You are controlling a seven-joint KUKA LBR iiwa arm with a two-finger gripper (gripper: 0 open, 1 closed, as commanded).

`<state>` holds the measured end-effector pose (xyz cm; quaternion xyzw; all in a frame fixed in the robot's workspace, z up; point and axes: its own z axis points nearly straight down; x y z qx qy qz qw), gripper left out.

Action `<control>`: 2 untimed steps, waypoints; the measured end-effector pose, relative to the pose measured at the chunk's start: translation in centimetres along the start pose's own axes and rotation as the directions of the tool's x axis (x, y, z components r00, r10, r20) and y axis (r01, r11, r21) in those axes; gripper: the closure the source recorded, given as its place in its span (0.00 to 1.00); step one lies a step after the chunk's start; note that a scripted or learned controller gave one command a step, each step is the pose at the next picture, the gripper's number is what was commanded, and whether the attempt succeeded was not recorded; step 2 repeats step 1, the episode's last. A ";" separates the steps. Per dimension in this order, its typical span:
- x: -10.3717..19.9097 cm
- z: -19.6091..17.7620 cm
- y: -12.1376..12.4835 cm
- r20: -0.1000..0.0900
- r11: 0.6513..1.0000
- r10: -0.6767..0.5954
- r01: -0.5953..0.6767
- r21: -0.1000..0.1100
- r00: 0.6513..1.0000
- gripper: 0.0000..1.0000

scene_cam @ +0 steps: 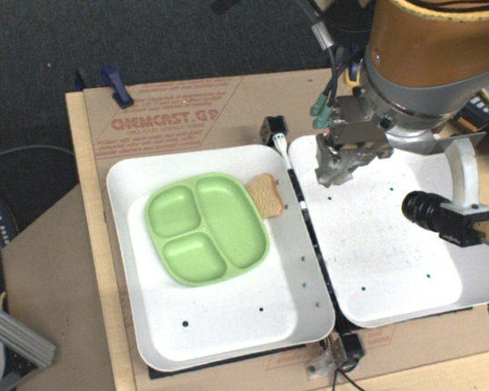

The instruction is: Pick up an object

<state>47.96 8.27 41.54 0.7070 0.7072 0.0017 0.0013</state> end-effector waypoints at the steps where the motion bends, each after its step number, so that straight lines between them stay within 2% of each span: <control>1: 1.0 -3.9 0.0 -0.001 1.000 -0.002 0.002 -0.001 1.000 1.00; 2: 1.0 -3.9 0.0 -0.001 1.000 -0.002 0.002 -0.001 1.000 1.00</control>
